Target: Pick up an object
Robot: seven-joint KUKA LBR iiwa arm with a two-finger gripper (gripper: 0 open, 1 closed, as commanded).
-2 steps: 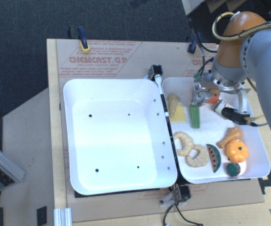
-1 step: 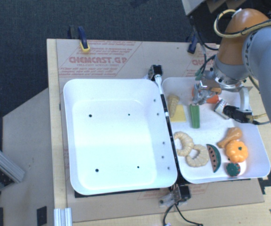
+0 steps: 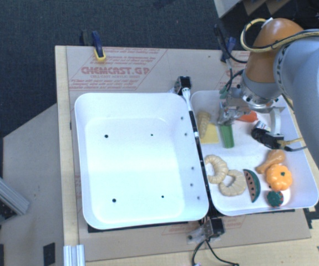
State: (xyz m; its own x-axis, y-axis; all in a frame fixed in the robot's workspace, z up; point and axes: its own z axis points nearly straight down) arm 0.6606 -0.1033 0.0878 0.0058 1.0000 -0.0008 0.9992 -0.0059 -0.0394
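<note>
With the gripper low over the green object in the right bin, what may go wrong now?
The gripper sits at the green object's far end, so a grasp there may tip or slip. The yellow block lies very close and may get pushed. The orange piece beside the gripper could be knocked.

Red "CHEMCAST GP" lettering on the bench's brown board
</note>
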